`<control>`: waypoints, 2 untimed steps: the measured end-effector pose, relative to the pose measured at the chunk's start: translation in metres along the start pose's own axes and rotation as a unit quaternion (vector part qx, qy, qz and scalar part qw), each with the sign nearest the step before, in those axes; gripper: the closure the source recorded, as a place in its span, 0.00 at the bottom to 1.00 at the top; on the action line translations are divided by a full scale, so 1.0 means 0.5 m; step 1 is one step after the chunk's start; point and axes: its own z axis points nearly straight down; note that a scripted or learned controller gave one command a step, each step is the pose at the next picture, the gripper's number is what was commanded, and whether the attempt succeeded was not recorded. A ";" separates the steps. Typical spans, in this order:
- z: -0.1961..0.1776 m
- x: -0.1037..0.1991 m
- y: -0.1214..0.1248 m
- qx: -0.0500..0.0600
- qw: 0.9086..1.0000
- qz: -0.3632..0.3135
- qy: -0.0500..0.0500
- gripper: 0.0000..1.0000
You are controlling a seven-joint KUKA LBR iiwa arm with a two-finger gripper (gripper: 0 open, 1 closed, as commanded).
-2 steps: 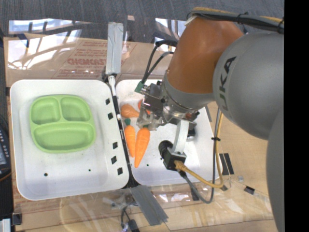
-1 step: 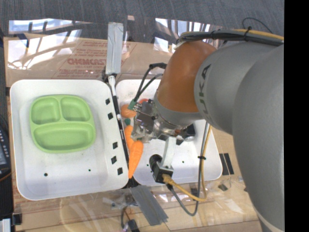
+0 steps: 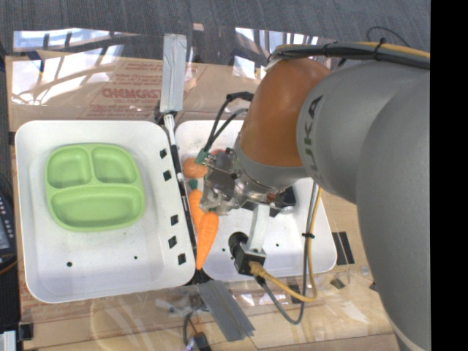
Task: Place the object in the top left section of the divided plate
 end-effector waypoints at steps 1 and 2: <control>-0.063 0.022 0.000 -0.005 1.000 0.009 0.003 1.00; 0.146 0.046 0.054 -0.002 0.996 0.091 0.002 1.00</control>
